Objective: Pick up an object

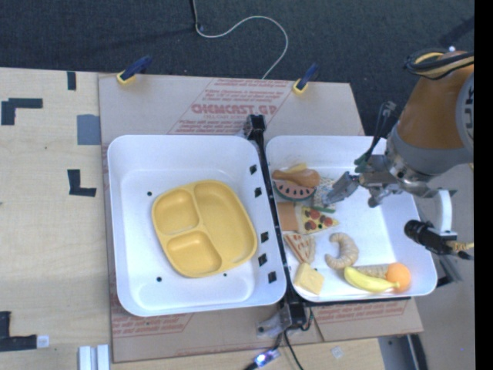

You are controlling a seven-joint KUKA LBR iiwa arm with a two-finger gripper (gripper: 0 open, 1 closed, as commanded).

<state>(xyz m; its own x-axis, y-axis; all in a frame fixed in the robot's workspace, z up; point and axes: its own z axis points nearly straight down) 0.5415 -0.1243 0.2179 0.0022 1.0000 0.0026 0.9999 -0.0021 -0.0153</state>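
Observation:
The right bin (385, 226) holds several toy foods. At its left side lie a watermelon slice (290, 188), a brown bread roll (299, 176) and a pizza slice (318, 220). Nearer the front are a striped wedge (300, 245), a yellow cheese block (310, 278), a curled tan shrimp (344, 249), a banana (365, 280) and an orange (397, 276). My gripper (340, 190) hangs low over the bin's back middle, just right of the watermelon slice and above the pizza slice. I see nothing held in it.
The left bin (131, 206) holds a yellow divided plate (204, 227). A black divider (266, 199) runs between the bins. The arm's grey and orange body (435, 122) fills the right side. A cable (239, 25) trails at the back.

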